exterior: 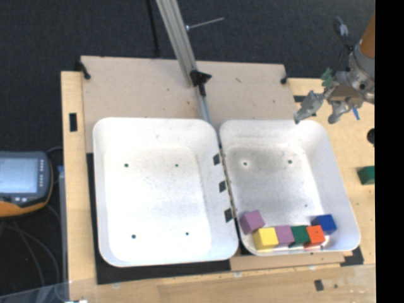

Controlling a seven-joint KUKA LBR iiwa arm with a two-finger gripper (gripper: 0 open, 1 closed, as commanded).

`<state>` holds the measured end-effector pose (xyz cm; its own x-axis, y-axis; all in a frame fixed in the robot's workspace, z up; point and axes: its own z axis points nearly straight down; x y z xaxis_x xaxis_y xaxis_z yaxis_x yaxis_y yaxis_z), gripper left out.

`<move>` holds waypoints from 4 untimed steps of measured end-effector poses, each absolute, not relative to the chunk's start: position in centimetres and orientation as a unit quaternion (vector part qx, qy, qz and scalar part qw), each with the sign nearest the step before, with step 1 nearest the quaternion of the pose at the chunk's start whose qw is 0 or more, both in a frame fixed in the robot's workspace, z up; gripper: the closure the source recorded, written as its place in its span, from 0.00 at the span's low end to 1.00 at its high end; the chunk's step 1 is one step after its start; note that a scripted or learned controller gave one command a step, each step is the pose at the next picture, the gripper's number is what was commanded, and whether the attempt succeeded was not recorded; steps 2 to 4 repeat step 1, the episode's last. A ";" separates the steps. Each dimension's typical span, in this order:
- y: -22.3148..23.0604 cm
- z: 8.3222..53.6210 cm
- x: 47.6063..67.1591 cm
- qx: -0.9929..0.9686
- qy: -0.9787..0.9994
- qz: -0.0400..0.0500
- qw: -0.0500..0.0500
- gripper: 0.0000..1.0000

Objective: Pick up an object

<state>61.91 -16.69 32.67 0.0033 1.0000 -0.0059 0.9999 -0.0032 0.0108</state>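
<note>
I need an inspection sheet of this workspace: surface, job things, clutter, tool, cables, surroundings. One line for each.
Surface: bench bears left bin and right bin.
Job things: blocks along the right bin's near edge: purple, yellow, blue, orange.
Clutter: green block on the bench, right of the bins.
Tool: tool above the right bin's far right corner, holding nothing.
Cables: dark cable behind the bench.
Surroundings: screen device at left; metal rail.

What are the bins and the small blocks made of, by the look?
Right bin and left bin: likely thin moulded plastic, matte white, with rounded corners and raised rims; both scuffed grey across the floor. Yellow block, blue block and purple block: solid-coloured cubes with flat, dull faces; painted wood or plastic, can't tell which.
</note>
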 end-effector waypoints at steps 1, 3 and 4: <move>-19.6 45.3 56.2 0.708 0.707 0.002 0.006 0.00; -19.6 45.3 56.2 0.708 0.707 0.002 0.006 0.00; -19.6 45.3 56.2 0.708 0.707 0.002 0.006 0.00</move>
